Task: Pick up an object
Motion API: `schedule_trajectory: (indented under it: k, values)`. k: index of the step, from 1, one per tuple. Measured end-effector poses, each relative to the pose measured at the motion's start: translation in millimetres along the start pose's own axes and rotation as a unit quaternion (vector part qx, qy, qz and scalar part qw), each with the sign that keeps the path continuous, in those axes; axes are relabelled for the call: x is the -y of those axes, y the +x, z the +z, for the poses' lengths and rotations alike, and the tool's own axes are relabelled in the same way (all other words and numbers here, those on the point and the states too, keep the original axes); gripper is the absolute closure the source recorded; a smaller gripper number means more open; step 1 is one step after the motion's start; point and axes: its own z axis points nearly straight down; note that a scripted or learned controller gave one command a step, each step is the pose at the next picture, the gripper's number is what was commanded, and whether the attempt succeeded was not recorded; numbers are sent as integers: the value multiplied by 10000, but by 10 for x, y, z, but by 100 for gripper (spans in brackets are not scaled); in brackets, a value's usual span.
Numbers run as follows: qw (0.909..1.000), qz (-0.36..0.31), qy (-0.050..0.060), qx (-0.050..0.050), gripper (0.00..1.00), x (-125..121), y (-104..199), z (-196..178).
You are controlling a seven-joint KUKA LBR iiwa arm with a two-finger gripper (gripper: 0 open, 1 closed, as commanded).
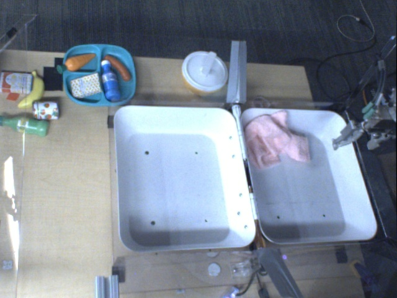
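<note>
A crumpled pink cloth (273, 143) lies in the right bin (322, 228), at its back left corner against the wall. My gripper (361, 134) hangs at the bin's right rim, near the back, well to the right of the cloth and apart from it. Nothing shows in the gripper. The left bin (173, 228) holds no object.
Behind the bins stand a white lidded bowl (205, 72) and a grey metal post (236, 73). On the bench at back left are a blue divided plate (127, 73) with toy food, a banana (34, 90), a small can (46, 110) and a green bottle (26, 125). Cables (347, 61) trail at the right.
</note>
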Motion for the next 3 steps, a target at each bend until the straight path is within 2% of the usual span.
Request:
schedule_trajectory:
  k: [1,2,3]
  values:
    - [9960,-892,6,-4,0,-285,272,1332]
    - [9911,-1329,-3,-4,0,-291,472,1314]
    - [9997,-252,1,-6,0,-416,820,1612]
